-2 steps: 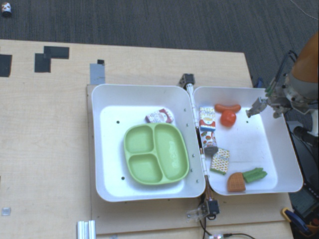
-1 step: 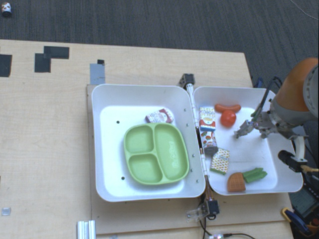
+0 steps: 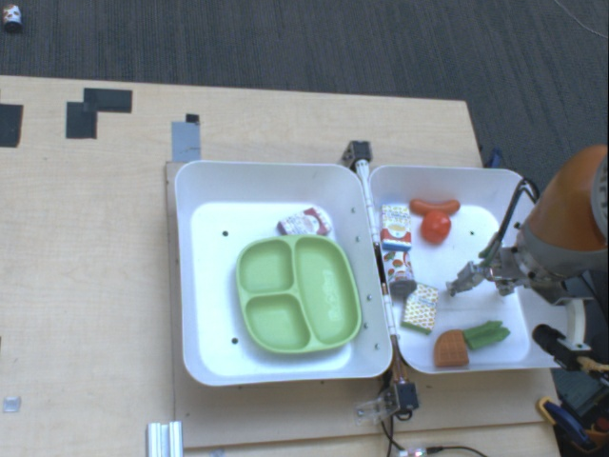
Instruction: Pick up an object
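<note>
Several small items lie in the right bin, where the tool hangs low on the arm; whether it is open or closed cannot be told from here, and nothing is seen held in it. Nearest candidates: a patterned packet just to its left, a toy carrot just below it, a red tomato and a sausage above it. A boxed carton sits further left by the divider. The left bin holds a green plate and a wrapped sweet. Recommendation: choose the carrot or the packet, centre directly over it, descend squarely, and close fully before lifting, keeping clear of the bin wall.
</note>
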Robot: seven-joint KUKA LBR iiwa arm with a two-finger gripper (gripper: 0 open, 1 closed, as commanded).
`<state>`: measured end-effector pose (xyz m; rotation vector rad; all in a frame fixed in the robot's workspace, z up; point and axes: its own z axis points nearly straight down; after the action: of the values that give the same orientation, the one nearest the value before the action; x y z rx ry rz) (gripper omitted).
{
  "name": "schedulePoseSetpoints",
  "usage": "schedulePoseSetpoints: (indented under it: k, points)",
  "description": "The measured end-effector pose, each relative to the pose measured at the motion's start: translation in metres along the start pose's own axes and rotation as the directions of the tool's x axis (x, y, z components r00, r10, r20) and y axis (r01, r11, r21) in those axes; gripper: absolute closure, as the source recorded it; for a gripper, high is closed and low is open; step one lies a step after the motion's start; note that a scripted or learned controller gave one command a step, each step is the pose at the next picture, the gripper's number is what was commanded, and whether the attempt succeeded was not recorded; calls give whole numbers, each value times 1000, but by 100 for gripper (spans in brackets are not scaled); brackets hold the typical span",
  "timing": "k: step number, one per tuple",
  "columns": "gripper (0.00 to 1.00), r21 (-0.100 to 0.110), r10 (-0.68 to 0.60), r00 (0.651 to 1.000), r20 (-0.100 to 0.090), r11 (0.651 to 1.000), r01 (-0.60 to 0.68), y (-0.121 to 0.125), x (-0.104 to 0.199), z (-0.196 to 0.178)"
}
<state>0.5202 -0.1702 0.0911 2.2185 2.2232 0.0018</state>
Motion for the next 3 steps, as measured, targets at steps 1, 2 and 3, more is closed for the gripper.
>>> schedulePoseSetpoints:
  k: [1,2,3]
  points:
    - [0,-10,0,1000,4,1000,0,-31,46,4]
    - [0,-3,1,1000,2,1000,-1,-7,-10,-47]
    - [0,-6,0,1000,3,1000,0,-32,30,5]
